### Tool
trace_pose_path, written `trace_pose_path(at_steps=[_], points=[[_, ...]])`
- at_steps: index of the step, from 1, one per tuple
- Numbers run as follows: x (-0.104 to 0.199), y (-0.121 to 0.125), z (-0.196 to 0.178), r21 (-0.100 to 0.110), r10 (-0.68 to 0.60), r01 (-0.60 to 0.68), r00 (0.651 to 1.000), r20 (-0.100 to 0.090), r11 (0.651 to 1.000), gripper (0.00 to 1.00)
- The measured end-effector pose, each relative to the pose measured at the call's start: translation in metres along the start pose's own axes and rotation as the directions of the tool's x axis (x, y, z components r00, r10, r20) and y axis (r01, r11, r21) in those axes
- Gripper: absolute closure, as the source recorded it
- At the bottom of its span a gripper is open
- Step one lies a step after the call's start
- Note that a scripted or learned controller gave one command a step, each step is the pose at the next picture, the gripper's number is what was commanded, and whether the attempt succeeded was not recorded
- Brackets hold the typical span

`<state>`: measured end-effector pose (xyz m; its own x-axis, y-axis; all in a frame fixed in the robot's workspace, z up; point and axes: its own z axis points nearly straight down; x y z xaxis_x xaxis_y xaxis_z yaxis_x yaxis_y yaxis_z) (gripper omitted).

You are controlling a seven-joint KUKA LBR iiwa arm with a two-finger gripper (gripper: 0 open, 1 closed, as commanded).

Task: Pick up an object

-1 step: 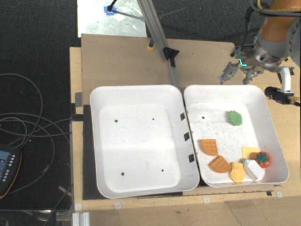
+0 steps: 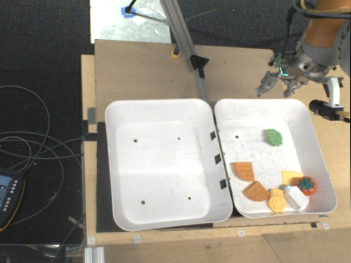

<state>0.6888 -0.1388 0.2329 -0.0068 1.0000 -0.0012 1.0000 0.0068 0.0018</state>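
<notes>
The right bin holds several small toys. A green bumpy piece lies alone in its upper middle. Near the front lie an orange wedge, an orange waffle piece, a yellow round waffle, a yellow block, a white block and a red tomato-like piece. My gripper hangs above the bench just behind the right bin's far rim, fingers spread open with nothing between them.
The left bin sits beside the right one. A grey tripod leg slants across the bench toward the bins' shared far corner. Cables lie on the floor at left.
</notes>
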Motion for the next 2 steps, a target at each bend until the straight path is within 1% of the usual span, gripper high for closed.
trace_pose_path(at_steps=[1, 2], points=[[0.003, -0.002, 0.062, 0.004, 0.000, 0.000, 1.000, -0.001, 1.000, 0.00], [-0.003, 0.004, 0.109, 0.004, 0.001, -0.001, 1.000, 0.000, 1.000, 0.00]])
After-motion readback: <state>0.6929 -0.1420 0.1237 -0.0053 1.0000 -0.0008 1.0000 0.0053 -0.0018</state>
